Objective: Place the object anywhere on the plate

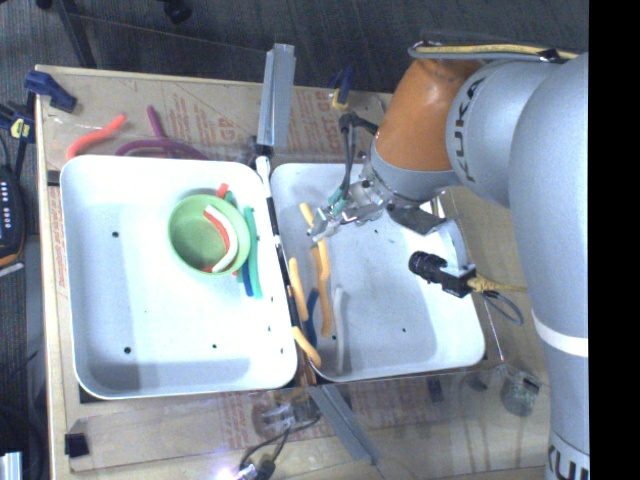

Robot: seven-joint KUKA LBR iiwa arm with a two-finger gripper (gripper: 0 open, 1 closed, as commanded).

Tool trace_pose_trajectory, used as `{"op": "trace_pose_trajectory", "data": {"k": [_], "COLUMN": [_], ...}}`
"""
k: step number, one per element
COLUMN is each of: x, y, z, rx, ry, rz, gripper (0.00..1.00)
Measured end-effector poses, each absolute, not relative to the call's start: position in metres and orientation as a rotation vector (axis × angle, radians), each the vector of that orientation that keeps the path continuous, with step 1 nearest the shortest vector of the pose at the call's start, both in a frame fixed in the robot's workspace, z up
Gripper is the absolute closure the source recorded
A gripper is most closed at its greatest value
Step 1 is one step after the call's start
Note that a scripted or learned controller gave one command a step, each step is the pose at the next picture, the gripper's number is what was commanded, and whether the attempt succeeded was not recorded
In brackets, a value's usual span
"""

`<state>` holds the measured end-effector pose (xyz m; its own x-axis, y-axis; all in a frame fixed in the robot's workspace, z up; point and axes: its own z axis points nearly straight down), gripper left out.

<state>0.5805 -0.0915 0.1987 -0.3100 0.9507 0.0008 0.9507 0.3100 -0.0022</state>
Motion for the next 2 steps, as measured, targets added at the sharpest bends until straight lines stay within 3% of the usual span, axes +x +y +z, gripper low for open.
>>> {"op": "trace_pose_trajectory", "data": {"k": [1, 2], "x": [0.6036, 0.6037], "y": [-0.0431, -0.0433], "z": [0.195, 0.1951], "rx": [-1.37, -1.371], "ry": [-2.829, -2.829], "rz": [0.0, 0.0], "gripper": [1.0, 0.0]}}
